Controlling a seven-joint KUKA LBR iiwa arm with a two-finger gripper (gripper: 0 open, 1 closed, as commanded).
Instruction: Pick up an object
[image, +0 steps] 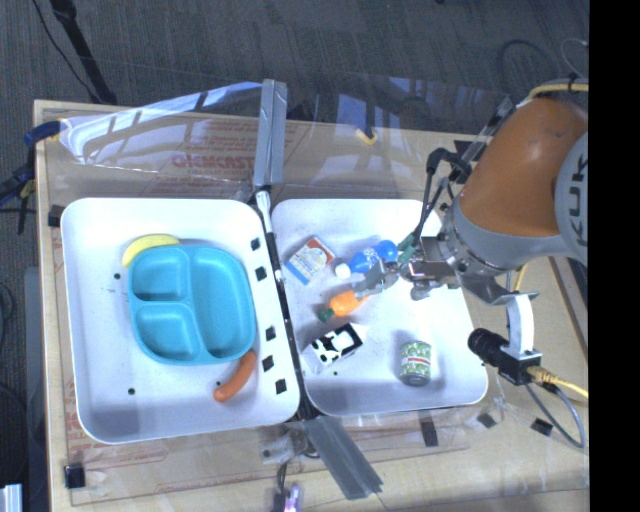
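In the left bin (90, 400) a blue tray (192, 303) is lying with a yellow thing (150, 245) peeking out at its 11 o'clock and a sausage (235, 380) just off its 5 o'clock corner. In the right bin (350, 400) the loose things are sitting: a small packet (308, 259) toward 10 o'clock, a black-and-white toy (335, 345) at about 7 o'clock, an orange carrot-like piece (345, 300) near the middle, a blue bottle (368, 262) just above it, and a can (416, 362) at 4 o'clock, standing apart from the rest. The gripper (418, 268) is hanging over the bin's 3 o'clock side, just beside the bottle's right end; how far it is spread and whether it is gripping anything, I cannot tell, as the metalwork is blurring together there. Judging from this, the bottle is the nearest target, but it is crowding the carrot, so a clean pick is calling for a descent centred across the bottle's narrow width, keeping clear of the neighbour. The lone can looks the easier grab.
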